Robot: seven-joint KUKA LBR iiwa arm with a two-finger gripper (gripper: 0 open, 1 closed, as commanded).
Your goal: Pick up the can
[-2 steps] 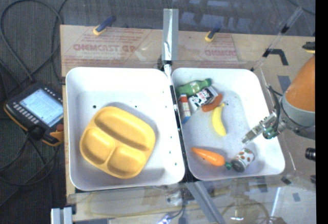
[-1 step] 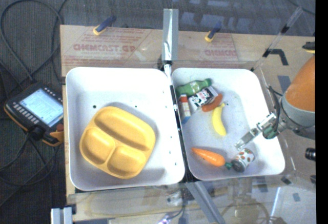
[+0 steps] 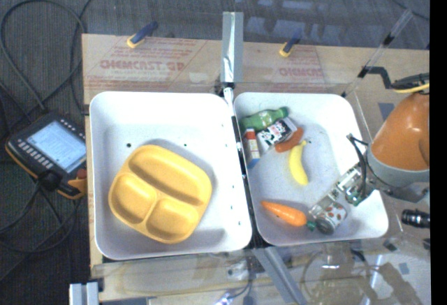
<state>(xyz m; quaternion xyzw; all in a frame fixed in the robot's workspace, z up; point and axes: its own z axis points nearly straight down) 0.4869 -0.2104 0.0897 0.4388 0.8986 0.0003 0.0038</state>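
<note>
The can point(image 3: 327, 215) lies on its side in the right bin's point(image 3: 328, 105) front right corner. It is silver with red and green marks, and its dark end faces the front wall. My gripper point(image 3: 349, 188) reaches in from the right and sits right at the can's upper end, touching or nearly touching it. Behind the gripper, the arm's orange band point(image 3: 408, 136) rises at the right edge.
An orange carrot point(image 3: 284, 213) lies just left of the can. A banana point(image 3: 298, 164), a hot dog point(image 3: 288, 139), a green bottle point(image 3: 265, 118), a black-and-white pack point(image 3: 274, 133) and a small tube point(image 3: 251, 144) fill the bin's back left. A yellow divided tray point(image 3: 160, 192) sits in the left bin point(image 3: 105, 157).
</note>
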